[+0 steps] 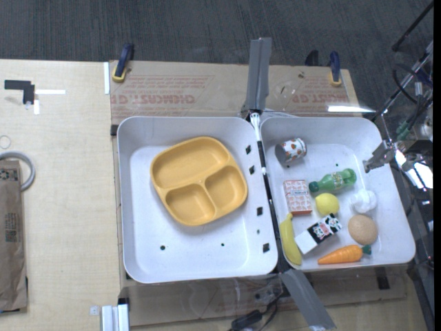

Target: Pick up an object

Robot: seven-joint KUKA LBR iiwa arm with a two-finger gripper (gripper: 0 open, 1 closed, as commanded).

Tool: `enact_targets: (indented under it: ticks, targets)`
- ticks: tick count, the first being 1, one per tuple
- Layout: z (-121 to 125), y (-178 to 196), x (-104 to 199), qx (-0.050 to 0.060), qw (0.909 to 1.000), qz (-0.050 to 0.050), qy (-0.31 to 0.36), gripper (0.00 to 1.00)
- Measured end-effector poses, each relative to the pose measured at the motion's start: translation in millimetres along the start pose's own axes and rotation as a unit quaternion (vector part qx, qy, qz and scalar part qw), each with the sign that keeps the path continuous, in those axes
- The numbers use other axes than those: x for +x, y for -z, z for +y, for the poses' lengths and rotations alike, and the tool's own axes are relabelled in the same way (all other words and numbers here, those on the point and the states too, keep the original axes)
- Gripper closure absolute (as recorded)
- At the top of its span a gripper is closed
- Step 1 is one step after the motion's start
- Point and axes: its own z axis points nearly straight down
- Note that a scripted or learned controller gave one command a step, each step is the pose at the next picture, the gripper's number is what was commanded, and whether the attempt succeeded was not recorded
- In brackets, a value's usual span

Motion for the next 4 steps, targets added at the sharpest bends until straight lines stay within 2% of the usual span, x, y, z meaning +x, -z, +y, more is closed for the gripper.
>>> enact_targets:
  ticks: [1, 2, 3, 4]
  targets:
    - [10, 48, -15, -0.001, 0.9990, -0.001, -0.044, 0.00]
    - [11, 55, -16, 0.000, 0.9991, -0.001, -0.043, 1.00]
    - [2, 7, 54, 0.000, 1.0000, 0.000, -0.005, 1.00]
    - [-16, 92, 115, -0.001, 0.9841, -0.001, -0.178, 1.00]
